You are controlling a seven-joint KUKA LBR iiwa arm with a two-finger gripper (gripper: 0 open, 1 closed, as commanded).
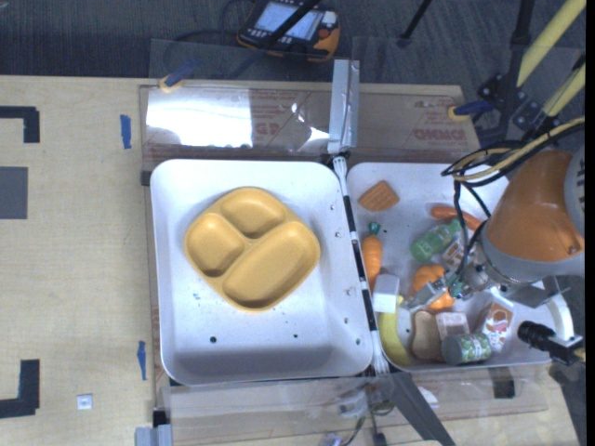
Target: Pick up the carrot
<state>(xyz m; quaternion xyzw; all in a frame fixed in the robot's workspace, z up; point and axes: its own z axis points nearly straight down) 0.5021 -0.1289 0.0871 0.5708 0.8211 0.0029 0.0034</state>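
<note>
Although reddish lettering runs across the cardboard (437, 124) behind the two bins, it is too faint and skewed to read. The small red-and-white packet (497, 321) at about five o'clock in the right bin (409, 177) also carries print, too small to make out. The green can (474, 347) beside it shows a patterned label, but no word can be read.

From three o'clock the arm (532, 214) reaches in over the right bin, its orange band bulking large above the wrist, with black cables looping over it. The wrist tips down toward the bin's middle, and the gripper (456, 284) sits low among the clutter, just beside a small orange piece (441, 297) — whether the jaws are open or closed, I cannot tell.

The carrot (372, 256) lies at nine o'clock in the right bin, close along the wall shared with the left bin (186, 342). Its green top points toward twelve o'clock, and it is apart from the gripper. A flat orange cracker-like piece (378, 195) lies at eleven o'clock, a green bottle (435, 242) is near the centre and a banana (392, 334) is at seven o'clock.

A yellow divided plate (253, 247) rests in the left bin. Beyond the surface (65, 249), at twelve o'clock, lies a handheld device (286, 26) with a lit screen.
</note>
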